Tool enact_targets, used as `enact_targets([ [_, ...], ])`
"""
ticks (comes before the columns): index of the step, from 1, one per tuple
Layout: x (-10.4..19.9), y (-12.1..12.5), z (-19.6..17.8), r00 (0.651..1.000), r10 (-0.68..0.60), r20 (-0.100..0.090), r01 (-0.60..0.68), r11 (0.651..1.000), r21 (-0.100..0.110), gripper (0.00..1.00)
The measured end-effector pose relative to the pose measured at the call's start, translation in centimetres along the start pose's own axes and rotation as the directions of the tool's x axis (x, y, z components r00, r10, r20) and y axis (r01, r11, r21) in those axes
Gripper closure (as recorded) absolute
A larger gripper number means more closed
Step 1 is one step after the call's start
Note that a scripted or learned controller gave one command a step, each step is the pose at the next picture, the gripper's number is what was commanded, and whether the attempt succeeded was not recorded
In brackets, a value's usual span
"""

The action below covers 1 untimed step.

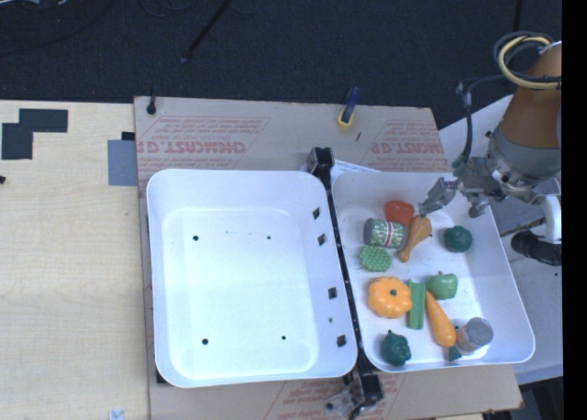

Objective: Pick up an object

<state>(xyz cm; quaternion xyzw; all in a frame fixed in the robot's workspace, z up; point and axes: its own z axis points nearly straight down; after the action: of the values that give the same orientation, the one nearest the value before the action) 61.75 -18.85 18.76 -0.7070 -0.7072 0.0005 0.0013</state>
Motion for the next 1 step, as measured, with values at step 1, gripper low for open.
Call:
enact_targets([
  [1,3.45,-0.04,7.92,1.000,0.001,0.003,-0.001,1.000,-0.004,0.00],
])
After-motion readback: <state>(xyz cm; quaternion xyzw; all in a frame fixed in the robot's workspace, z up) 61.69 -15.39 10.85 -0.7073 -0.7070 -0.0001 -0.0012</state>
